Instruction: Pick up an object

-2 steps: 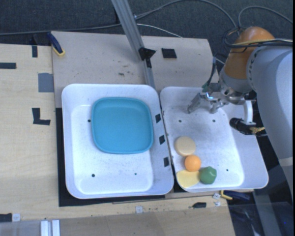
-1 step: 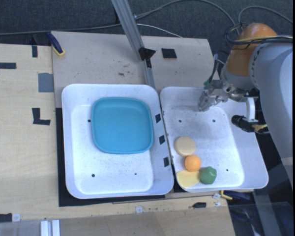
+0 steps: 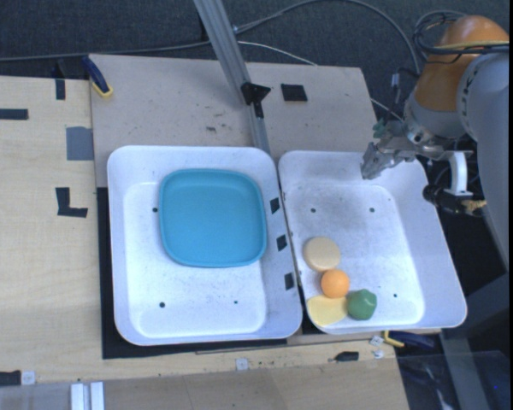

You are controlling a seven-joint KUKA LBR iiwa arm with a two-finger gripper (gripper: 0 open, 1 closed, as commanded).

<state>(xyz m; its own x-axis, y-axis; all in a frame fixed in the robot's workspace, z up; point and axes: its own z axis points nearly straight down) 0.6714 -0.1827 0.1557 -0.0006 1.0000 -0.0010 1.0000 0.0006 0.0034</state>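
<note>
The gripper (image 3: 374, 167) hangs over the far right corner of the right bin (image 3: 410, 229), just inside its far rim, at the end of the grey arm (image 3: 487, 101) that reaches in from the right. Its two fingers point down toward the bin floor and look close together, with nothing between them.

The objects to pick lie in a tight cluster at the near left corner of the right bin, well apart from the gripper. A round beige disc (image 3: 321, 253) lies farthest from the near rim. An orange ball (image 3: 334, 284) sits just beside it on the near side. A yellow piece (image 3: 326, 311) lies against the near left corner, and a green object (image 3: 361, 304) rests just to the right of it, touching the orange ball.

The left bin (image 3: 137, 246) holds a blue plate (image 3: 212, 217), which lies flat toward the bin's far side.
</note>
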